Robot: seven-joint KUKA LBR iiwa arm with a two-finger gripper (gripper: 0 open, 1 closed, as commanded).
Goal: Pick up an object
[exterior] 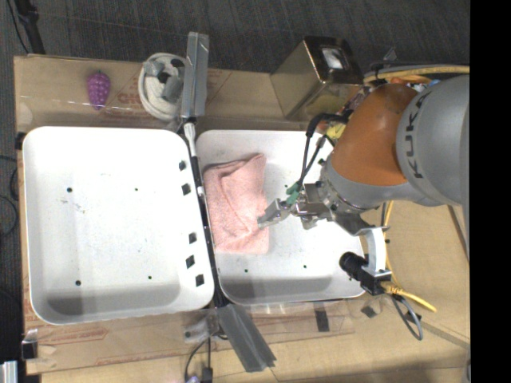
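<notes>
At the right-hand white bin (pixel 319 287), your jaws (pixel 267 216) touch the folded pink terry cloth (pixel 235 202) at its four o'clock edge; their opening you cannot tell. Next: close, lift.

A purple grape bunch (pixel 98 88) lies on the cardboard bench top (pixel 239 94) at about ten o'clock. A white cable coil (pixel 160 82) sits near eleven o'clock. A brown box (pixel 318 74) stands toward one o'clock beyond the bins.
</notes>
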